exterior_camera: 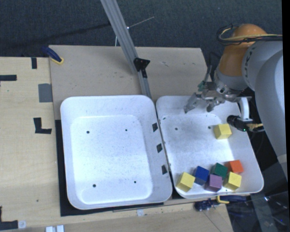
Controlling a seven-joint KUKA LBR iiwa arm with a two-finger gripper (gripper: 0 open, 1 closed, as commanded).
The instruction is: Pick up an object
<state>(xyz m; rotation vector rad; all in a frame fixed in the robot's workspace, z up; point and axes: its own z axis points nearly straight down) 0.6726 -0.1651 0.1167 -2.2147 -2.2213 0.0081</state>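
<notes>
My gripper hangs over the far edge of the right bin, fingers spread open with nothing between them. A yellow cube lies alone in that bin, a little in front and to the right of the gripper. Along the bin's near edge sits a cluster: a yellow cube, a blue cube, a purple cube, a green cube, an orange cube and another yellow cube.
The left bin adjoins the right one. A slanted metal rail runs from the top down to the gap between the bins. The arm's grey body fills the right side above the right bin.
</notes>
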